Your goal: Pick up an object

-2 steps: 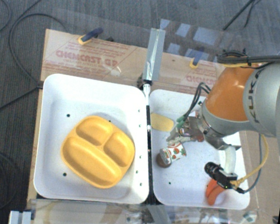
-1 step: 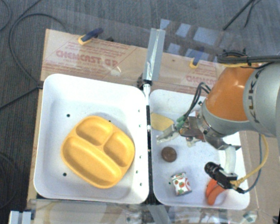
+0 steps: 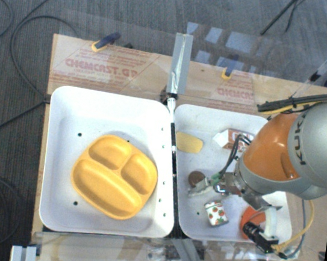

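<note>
Your hand (image 3: 219,187) sits low in the right bin (image 3: 197,232) among the small clutter, seemingly to grab something there, beside the brown disc (image 3: 196,178) and spotted cube (image 3: 216,214); its grip I cannot tell.

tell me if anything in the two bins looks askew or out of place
Nothing looks spilled or damaged. The yellow divided tray lies at a slant in the left bin, its edges not square with the walls. Small items lie scattered in the right bin.

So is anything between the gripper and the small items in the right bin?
Nothing visible. The gripper is already down among them in the right bin, beside the brown disc and near the spotted white block.
</note>
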Motion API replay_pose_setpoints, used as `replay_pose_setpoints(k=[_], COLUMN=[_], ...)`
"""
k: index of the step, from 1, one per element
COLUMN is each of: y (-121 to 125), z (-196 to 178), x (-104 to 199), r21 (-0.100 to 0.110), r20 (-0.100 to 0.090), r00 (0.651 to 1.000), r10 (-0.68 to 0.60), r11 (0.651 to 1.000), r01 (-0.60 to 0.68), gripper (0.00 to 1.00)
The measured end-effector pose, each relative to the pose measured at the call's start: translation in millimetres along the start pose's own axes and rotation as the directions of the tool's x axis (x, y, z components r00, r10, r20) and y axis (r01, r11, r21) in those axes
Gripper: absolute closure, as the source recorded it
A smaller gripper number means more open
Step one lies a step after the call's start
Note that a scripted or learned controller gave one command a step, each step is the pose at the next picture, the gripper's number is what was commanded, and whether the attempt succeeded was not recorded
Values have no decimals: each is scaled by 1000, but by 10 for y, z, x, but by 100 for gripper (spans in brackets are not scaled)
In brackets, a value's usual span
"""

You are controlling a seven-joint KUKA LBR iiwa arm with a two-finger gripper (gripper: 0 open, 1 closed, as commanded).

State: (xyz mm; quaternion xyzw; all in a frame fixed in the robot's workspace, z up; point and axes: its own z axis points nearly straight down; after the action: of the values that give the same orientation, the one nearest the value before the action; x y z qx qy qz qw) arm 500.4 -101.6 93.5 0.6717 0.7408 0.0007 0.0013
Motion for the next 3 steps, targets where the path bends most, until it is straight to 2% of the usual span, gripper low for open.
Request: replay_pose_setpoints(k=[1,2,3], y=[752,-114,-106], z=[32,25,23], x=[-91,47,23], r21=[-10,-13,-13], r20=[3,4,11], r00=[997,999,946], r10=[78,-41,-324], r11=[997,999,946], r01=[-78,41,325], gripper=[0,0,0])
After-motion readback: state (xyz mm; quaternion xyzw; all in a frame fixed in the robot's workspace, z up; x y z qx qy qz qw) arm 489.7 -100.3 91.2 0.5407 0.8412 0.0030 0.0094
